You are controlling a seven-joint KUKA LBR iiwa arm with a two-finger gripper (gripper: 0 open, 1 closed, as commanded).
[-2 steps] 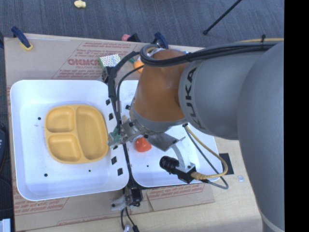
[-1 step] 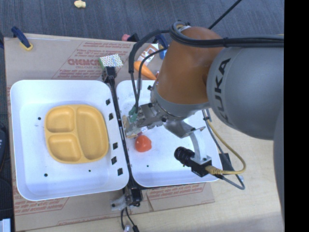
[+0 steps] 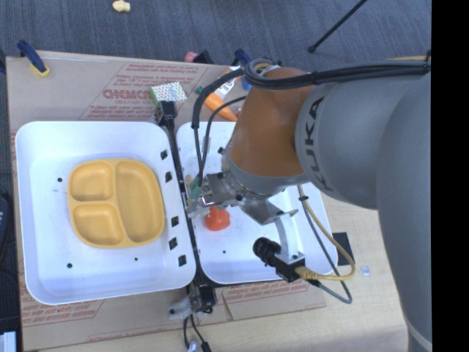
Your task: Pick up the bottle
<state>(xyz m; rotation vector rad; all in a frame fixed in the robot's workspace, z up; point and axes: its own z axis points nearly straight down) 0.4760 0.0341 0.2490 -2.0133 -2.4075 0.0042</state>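
My arm's orange wrist band (image 3: 267,127) hangs over the right bin (image 3: 242,266) and hides most of it. The gripper (image 3: 207,196) points down at the bin's left wall, next to the divider. A small red-orange object (image 3: 217,219) lies on the bin floor just below the gripper, touching or nearly touching it. A bit of green (image 3: 196,188) shows by the gripper's left side. At the bin's far edge an orange item with a white label (image 3: 220,101) pokes out from behind the arm; it may be the bottle, but most of it is hidden.
The left bin (image 3: 44,141) holds a yellow three-compartment plate (image 3: 116,202). A black camera and cable (image 3: 270,252) hang off the wrist over the right bin's near part. Clamps sit on the cardboard at the far left (image 3: 33,57).
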